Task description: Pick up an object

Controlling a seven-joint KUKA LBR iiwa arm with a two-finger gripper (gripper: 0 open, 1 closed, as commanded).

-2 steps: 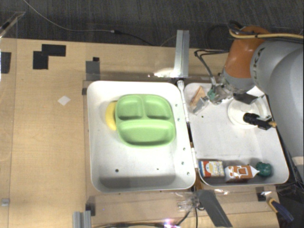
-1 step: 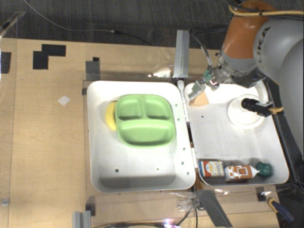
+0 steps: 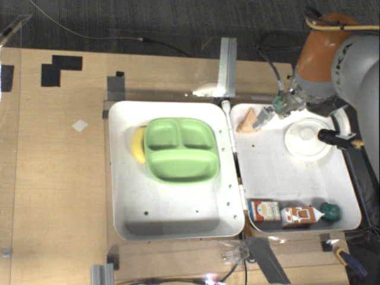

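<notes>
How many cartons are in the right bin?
2. Both lie along the near wall of the right bin: a small carton toward the left corner and a brown carton just right of it. None looks hidden.

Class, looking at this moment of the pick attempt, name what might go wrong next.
1. The end effector sits beside the tan wedge in the right bin's far corner; the walls may block a clean grasp.
2. The wedge's slanted faces could let it slip.
3. The white disc lies close by and might get knocked.
</notes>
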